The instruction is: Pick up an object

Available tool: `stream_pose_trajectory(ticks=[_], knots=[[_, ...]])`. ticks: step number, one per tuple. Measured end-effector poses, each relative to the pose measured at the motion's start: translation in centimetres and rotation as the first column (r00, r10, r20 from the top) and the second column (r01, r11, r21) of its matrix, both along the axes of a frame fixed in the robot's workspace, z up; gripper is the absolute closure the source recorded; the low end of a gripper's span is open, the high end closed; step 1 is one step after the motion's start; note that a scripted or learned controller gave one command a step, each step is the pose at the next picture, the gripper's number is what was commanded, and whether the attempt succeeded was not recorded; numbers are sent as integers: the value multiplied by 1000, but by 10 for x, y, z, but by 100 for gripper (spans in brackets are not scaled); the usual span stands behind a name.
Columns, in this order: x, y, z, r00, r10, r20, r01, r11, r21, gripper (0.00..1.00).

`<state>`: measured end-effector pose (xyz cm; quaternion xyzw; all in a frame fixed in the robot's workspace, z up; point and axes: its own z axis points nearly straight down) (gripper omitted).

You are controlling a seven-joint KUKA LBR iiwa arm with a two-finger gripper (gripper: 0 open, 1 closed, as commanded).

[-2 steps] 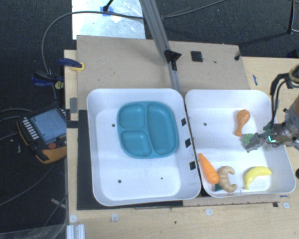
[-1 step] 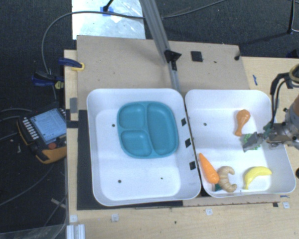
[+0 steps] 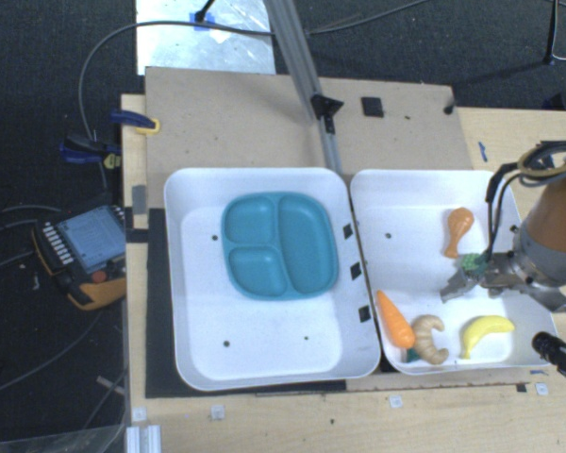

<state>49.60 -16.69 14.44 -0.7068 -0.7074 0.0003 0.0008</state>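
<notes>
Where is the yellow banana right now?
The yellow banana lies in the right-hand bin, near its front right corner, just right of the tan curled toy and below the gripper.

Arm [image 3: 557,229]: rounded orange band above grey wrist housing. Black cables loop over its top, above the right bin [image 3: 406,196]. Pincer [image 3: 462,286] dark grey metal, with a small green patch near its tip.

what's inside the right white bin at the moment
The right bin holds a carrot, a tan curled piece, a banana and an orange drumstick. The pincer hangs over something green, mostly covered.
</notes>
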Motion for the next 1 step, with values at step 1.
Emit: stream_pose_trajectory(ticks=[1], knots=[[9, -2, -57, 1000, 0, 1, 0, 1000, -1, 0]])
